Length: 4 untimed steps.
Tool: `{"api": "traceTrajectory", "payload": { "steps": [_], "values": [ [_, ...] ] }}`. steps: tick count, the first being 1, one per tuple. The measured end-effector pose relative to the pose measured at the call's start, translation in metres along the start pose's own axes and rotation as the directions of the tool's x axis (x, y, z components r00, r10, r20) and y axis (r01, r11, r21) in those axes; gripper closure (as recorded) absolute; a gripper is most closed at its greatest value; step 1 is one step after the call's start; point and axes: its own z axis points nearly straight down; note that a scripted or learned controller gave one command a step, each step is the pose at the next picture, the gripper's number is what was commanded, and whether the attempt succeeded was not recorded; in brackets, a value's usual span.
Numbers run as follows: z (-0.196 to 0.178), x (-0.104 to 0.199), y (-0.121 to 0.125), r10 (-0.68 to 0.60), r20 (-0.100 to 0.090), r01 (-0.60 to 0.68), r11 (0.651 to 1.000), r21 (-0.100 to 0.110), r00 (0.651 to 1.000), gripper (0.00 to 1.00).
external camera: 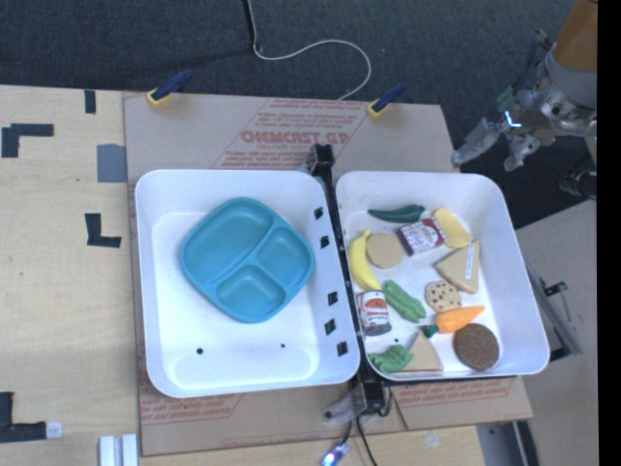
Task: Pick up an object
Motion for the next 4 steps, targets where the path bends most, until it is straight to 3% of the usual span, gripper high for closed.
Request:
{"api": "traceTrajectory", "payload": {
  "steps": [1, 2, 3, 4],
  "values": [
    [-0.061, 0.032, -0.038, -0.002, 0.000, 0.002, 1.000, -0.005, 1.000, 0.00],
    [-0.070, 0.119, -0.088, -0.008, -0.004, 0.008, 1.000, 0.001, 1.000, 0.00],
    [-0.156, 0.169, -0.150, -0.007, -0.002, 0.007, 1.000, -0.008, 1.000, 0.00],
    [-0.161, 0.166, -0.147, -0.001, 0.001, 0.001, 1.000, 0.000, 1.000, 1.00]
  ]
}}
